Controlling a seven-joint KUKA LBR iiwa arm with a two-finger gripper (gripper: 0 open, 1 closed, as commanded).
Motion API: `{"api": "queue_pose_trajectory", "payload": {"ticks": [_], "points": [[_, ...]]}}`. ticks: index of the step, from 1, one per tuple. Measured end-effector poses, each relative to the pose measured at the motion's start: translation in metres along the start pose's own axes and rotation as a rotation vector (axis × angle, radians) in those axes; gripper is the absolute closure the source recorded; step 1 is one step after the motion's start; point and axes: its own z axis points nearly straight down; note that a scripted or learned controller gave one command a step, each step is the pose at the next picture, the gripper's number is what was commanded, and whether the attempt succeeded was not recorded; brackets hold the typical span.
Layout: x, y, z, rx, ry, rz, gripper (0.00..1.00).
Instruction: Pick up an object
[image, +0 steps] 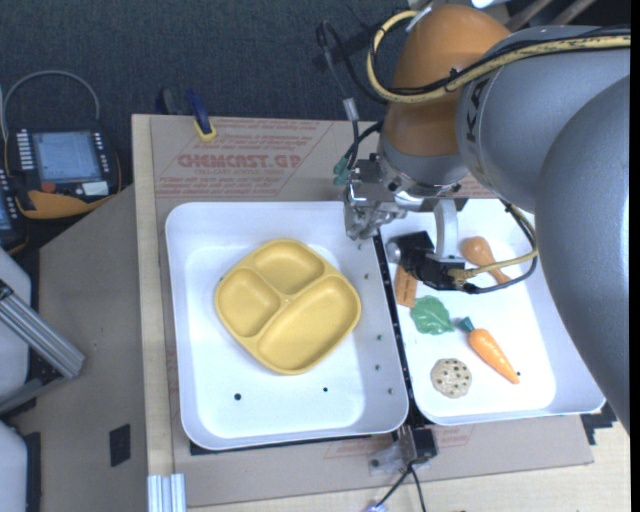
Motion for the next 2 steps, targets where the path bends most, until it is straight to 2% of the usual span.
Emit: {"api": "queue_pose_trajectory", "payload": {"ticks": [1, 2], "points": [[0.0069, -0.01, 0.0131, 0.006, -0.001, 0.003, 1.0], [0.007, -0.0102, 0.0132, 0.006, -0.001, 0.003, 0.0]]}}
